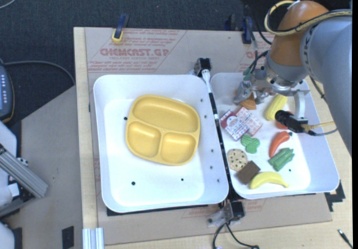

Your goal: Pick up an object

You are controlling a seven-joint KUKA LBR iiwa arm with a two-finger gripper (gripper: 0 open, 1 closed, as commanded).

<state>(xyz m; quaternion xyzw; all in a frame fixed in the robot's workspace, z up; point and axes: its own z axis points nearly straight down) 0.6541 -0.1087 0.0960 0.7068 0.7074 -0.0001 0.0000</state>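
In the right white bin [319,178], back corner: grey two-finger gripper [246,94] down among toy food
Finger opening can't tell; small orange-brown toy piece [249,104] just beside it, grasp unclear

Bright, even light from overhead fills the scene. The two white bins [156,192] are nearly washed out, with little surface detail. The yellow tray [162,129] shows soft highlights along its ridges. Shadows are short and faint. The arm [330,46] at the right looks slightly soft, perhaps from motion or closeness to the lens. The dark floor [50,13] is grainy. The worktop [134,46] edges appear slightly bowed.
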